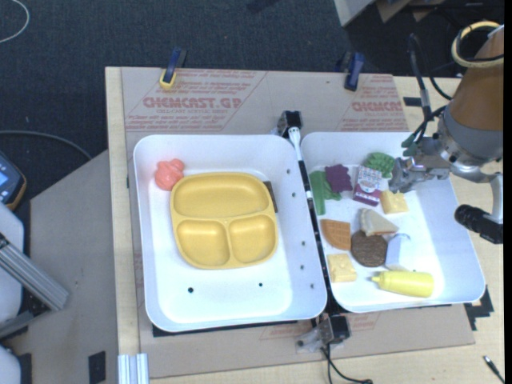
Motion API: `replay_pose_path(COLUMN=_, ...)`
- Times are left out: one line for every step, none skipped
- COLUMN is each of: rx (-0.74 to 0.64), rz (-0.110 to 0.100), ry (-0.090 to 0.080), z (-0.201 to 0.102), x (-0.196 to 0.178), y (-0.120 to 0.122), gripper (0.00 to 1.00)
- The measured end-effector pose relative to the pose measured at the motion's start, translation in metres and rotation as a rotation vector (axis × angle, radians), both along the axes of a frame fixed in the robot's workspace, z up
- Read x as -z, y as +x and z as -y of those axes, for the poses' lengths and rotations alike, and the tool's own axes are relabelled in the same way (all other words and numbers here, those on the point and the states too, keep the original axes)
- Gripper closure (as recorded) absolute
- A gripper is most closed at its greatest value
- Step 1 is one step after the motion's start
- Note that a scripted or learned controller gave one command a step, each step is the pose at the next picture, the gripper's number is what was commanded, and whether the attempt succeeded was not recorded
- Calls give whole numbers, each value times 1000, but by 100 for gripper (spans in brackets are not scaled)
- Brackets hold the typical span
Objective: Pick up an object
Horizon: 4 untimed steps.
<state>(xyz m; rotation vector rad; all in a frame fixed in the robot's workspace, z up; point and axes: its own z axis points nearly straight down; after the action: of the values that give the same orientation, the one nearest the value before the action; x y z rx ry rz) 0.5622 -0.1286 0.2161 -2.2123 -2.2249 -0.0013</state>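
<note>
- Gripper [402, 176] hung over right bin [460, 278], far side, just above small yellow block [394, 204]; how wide it stood, couldn't tell.
- Best approach, imo: descend straight, centre on block, avoid purple packet [368, 184] to its left.

Red print runs across the brown cardboard sheet [240, 94] that lies on the counter under the two white bins. Above the left bin it reads roughly "CHEMCAST GP", with smaller red lines around it too fine to make out. The same print repeats above the right bin, where it is partly cut off. A small packet [368, 181] in the right bin carries a label, unreadable.
</note>
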Motion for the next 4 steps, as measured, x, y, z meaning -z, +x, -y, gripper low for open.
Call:
replay_pose_path(rx=-1, rz=1, ry=1, z=-61, x=-9, y=-8, gripper=100)
replay_pose_path(rx=-1, rz=-1, ry=1, z=-124, x=-7, y=-16, gripper=100)
replay_pose_path(rx=2, rz=-1, ry=-1, z=-155, x=-4, y=-14, gripper=100)
replay_pose_path(rx=3, rz=4, ry=-2, z=-170, x=-13, y=-17, gripper=100)
